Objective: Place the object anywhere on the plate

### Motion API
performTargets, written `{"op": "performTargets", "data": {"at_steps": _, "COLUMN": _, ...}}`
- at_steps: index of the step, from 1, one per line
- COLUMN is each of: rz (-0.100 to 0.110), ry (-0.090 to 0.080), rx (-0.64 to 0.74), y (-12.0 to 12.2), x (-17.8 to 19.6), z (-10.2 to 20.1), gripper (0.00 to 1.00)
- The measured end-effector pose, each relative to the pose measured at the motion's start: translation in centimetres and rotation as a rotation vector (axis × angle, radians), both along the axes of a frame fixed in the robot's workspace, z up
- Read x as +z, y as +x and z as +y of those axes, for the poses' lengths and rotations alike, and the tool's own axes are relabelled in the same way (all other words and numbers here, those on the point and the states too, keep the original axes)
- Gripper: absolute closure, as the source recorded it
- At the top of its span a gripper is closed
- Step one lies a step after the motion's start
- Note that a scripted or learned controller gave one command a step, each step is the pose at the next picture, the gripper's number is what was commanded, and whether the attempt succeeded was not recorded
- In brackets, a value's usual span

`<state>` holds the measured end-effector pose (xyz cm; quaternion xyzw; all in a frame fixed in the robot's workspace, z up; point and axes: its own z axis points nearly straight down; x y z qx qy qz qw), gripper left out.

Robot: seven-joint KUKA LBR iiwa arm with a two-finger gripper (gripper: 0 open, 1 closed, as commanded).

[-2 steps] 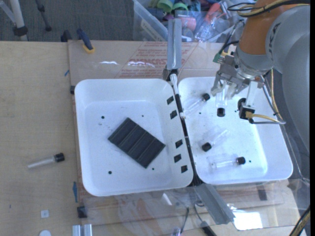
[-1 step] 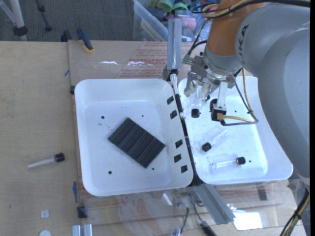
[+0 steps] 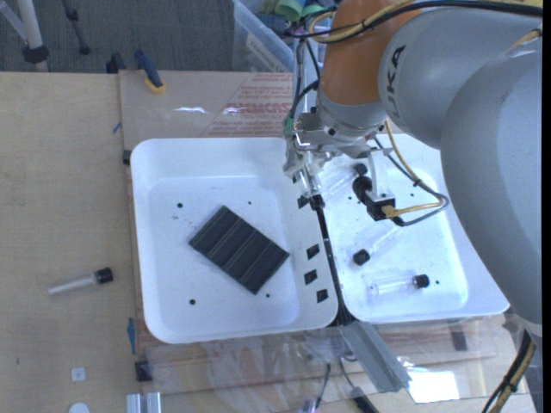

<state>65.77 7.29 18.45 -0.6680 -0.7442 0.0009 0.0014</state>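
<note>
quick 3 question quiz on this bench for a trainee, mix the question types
1. True or false: the dark ribbed plate lies in the left bin.
2. Which bin holds the clear tube with a black cap? A) left B) right
3. Fill in: a second capped tube lies outside the bins, on the ____ bench.

Key: 1 true. 2 B; it lies in the right bin, nearer the camera than the hand. 3 wooden.

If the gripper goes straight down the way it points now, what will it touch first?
Probably the white floor of the right bin near the divide, beneath the two-finger gripper. The clear tube with a black cap lies further forward. Depth is uncertain.
</note>
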Motion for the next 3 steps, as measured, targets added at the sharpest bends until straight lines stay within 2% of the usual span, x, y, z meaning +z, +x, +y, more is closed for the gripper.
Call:
{"op": "performTargets", "data": {"at_steps": 1, "rz": -0.008, "ry": 0.0, "rx": 0.284, "y": 0.9, "x": 4.2, "z": 8.1, "gripper": 1.0}}
{"op": "performTargets", "data": {"at_steps": 2, "rz": -0.008, "ry": 0.001, "rx": 0.413, "y": 0.4, "x": 5.8, "z": 14.2, "gripper": 1.0}}
{"op": "performTargets", "data": {"at_steps": 3, "rz": -0.003, "ry": 0.002, "rx": 0.74, "y": -2.1, "x": 7.7, "z": 13.2, "gripper": 1.0}}
